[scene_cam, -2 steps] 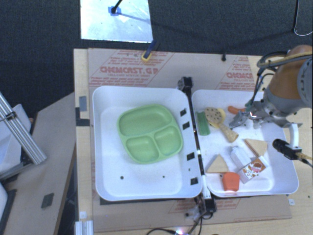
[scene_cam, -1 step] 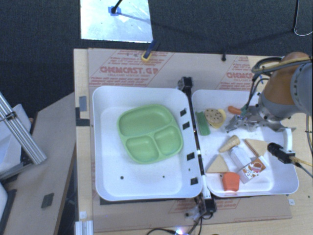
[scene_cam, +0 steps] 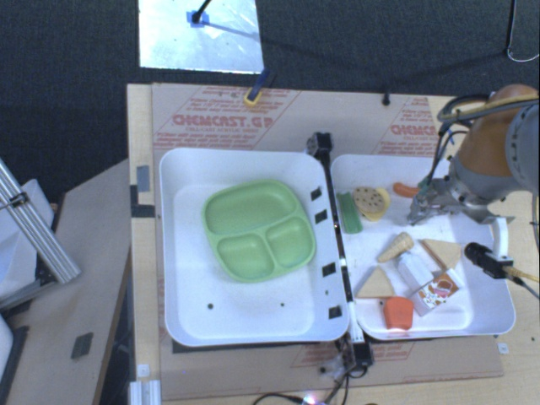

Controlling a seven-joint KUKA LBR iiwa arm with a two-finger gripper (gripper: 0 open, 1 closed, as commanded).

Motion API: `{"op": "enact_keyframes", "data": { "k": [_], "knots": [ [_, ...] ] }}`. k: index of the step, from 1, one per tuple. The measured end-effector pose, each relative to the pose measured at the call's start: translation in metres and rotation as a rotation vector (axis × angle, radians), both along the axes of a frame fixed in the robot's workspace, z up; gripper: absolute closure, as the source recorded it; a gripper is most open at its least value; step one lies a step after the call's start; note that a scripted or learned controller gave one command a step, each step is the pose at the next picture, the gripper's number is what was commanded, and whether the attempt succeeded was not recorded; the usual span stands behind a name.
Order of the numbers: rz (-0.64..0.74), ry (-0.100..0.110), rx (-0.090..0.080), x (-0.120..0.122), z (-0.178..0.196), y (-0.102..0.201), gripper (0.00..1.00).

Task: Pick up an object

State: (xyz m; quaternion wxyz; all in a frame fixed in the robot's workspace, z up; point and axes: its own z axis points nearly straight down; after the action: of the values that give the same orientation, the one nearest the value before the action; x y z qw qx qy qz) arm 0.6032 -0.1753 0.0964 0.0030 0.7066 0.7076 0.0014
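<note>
The pincer [scene_cam: 424, 207] hangs low in the right bin [scene_cam: 498, 315], near its far edge, but whether its tips are spread or pressed together I cannot tell, and nothing can be seen between them. Just beside it, toward the far edge, lies a small orange carrot-like piece [scene_cam: 405, 190], and next to that a round cracker-like disc [scene_cam: 369, 201] touching a green block [scene_cam: 348, 213] that rests along the divider side of the bin. These are the likeliest things to pick, yet the pincer looks set between them and bare floor, so a close here may catch nothing or nudge the carrot piece against the wall. Nearer the front edge sit a waffle cone [scene_cam: 396, 246], a tan wedge [scene_cam: 441, 252], a white-and-red carton [scene_cam: 429, 288], a second tan wedge [scene_cam: 376, 284] and an orange cup-like piece [scene_cam: 399, 313], crowded together; a grasp there risks pinching two at once. The left bin [scene_cam: 181, 310] holds a green divided tray [scene_cam: 258, 229], well apart.
</note>
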Motion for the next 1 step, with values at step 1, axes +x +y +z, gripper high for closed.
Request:
{"op": "enact_keyframes", "data": {
  "k": [1],
  "knots": [
    [0.002,0.0,0.001,0.0021,0.044,-0.0024,1.0]
  ]
}}
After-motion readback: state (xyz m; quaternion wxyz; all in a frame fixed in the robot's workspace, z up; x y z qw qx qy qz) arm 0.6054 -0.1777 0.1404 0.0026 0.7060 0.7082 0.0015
